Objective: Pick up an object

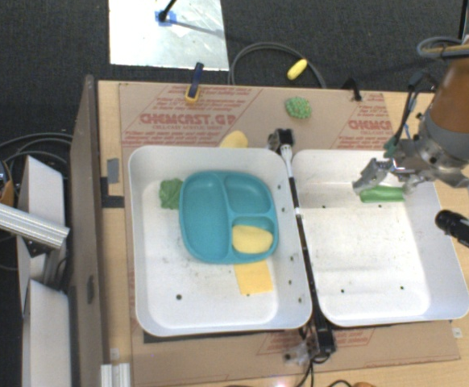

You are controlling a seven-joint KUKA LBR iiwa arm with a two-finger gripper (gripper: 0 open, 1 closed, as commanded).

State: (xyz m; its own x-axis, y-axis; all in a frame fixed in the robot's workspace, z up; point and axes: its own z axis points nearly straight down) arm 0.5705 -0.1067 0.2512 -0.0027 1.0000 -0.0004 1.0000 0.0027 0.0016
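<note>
green stick (pixel 382 193) lay at the right bin's (pixel 379 289) far edge, the tool (pixel 377 176) right over it. whether it gripped, i couldn't tell. next likely called for a straight lift.

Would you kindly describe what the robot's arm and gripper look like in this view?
The arm is a rounded grey body with a broad orange band above the wrist. Thin dark cables run along its left side. The gripper is pale metallic grey, mounted on a light grey wrist block.
</note>
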